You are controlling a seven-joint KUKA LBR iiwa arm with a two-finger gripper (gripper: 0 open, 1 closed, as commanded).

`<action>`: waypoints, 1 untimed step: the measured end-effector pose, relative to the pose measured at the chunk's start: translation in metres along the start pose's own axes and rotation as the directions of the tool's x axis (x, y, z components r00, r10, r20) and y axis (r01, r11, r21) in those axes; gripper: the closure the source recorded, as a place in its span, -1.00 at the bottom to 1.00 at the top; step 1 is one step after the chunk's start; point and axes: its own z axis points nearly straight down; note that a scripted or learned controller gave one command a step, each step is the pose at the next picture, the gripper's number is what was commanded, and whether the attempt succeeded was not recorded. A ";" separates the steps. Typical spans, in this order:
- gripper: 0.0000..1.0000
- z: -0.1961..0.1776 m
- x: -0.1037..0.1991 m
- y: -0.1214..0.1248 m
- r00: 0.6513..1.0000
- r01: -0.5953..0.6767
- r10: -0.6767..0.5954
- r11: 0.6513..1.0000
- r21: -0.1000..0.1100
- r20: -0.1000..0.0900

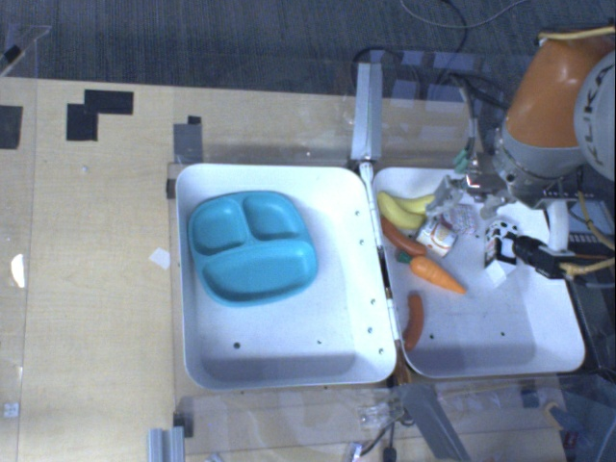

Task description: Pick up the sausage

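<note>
The arm [563, 94] is cut off by the picture's right edge. The gripper [450, 221] is blurred, and its fingers cannot be made out. Part of the banana [402, 207], near the right bin's [539, 354] back left corner, is covered by the gripper. One end of a red item [402, 242] is hidden beneath it.

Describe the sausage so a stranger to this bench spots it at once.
Look in the right-hand shallow white bin, along its left wall. The short reddish-brown sausage lies there near the front corner, apart from the rest. Unlike the pointed orange carrot and curved yellow banana above it, it is blunt-ended.
</note>
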 end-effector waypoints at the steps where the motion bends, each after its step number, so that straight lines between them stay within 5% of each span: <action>1: -1.00 0.094 -0.035 -0.049 0.999 0.032 -0.032 0.999 -0.019 0.005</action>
